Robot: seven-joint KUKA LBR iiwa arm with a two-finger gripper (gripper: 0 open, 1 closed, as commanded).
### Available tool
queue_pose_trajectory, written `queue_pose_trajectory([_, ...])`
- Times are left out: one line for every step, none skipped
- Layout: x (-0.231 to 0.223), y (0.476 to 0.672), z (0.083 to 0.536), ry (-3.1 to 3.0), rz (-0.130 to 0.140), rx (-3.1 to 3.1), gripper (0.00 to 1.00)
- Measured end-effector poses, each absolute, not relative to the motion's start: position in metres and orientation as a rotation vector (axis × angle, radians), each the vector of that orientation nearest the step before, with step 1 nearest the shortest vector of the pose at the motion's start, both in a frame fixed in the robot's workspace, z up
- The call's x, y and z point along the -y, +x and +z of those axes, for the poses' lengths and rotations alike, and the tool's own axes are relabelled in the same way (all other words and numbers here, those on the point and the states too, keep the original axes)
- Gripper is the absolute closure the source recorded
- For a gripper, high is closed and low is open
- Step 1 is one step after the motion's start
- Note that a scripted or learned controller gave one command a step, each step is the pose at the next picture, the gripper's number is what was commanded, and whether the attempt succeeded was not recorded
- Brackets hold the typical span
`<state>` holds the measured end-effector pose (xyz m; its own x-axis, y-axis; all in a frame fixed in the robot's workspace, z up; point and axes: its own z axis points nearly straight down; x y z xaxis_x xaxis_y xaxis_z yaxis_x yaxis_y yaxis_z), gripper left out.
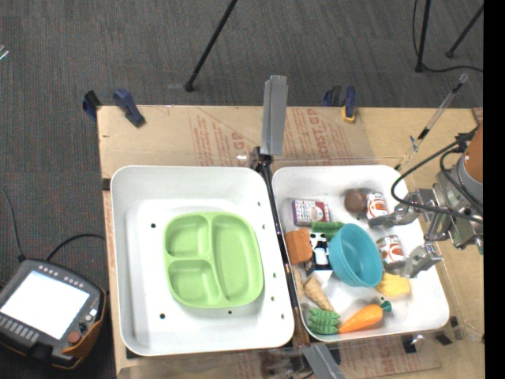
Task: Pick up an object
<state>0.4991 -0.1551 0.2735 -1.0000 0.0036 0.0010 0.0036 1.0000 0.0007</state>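
The right bin (359,172) held a jumble of toy food crowded toward its middle and near edge, likely tipped in loose so the program had plenty to grab: a blue bowl (355,255) lying on its side, a carrot (364,317) by the near edge, corn (394,286), and two small cans (377,204) near the far-right corner. The left bin (130,212) carried only a green divided plate (214,260), flat at its centre. The gripper (406,243) hung over the right bin's right edge, fingers spread apart and pinching nothing, one by each can. The arm came in low from the right, wrist angled inward.
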Motion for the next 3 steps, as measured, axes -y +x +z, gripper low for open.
queue_pose_trajectory([0.152, 0.485, 0.144, 0.583, -0.009, 3.08, 0.0])
queue_pose_trajectory([0.096, 0.548, 0.119, 0.508, 0.0, 3.109, 0.0])
queue_pose_trajectory([0.093, 0.577, 0.103, 0.411, 0.006, 3.14, 0.0])
